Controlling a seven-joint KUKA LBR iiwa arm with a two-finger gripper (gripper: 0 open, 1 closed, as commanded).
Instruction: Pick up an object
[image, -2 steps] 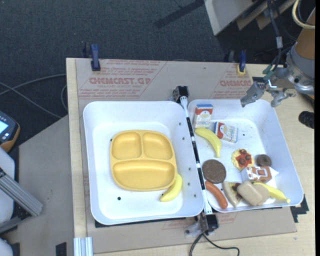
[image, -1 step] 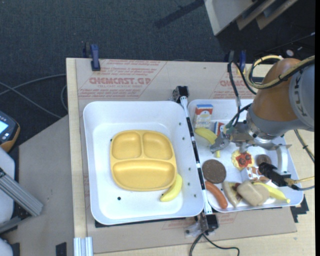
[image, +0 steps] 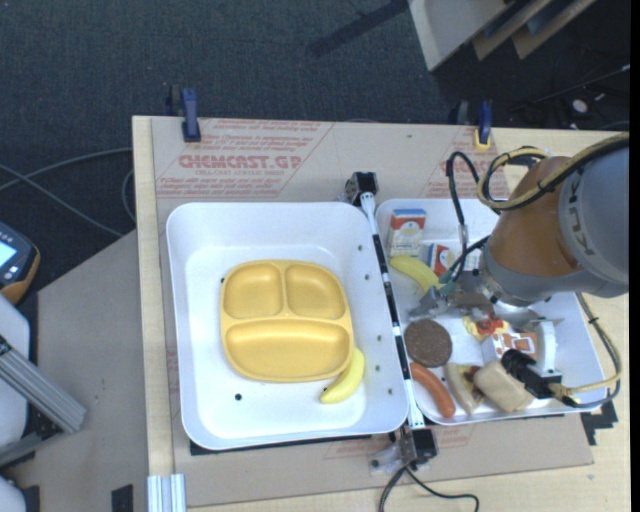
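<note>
My gripper hangs low over the middle of the right bin, under the grey and orange wrist. It sits just right of a small yellow banana and above a round brown patty. Nothing can be seen held in it. Toward the front of the bin lie a red hot dog and a tan bread roll. A white and red carton lies at the back of that bin.
The left bin holds a yellow divided plate with a second banana by its front right corner. A ridge separates the bins. Black cables loop above the arm at the back right.
</note>
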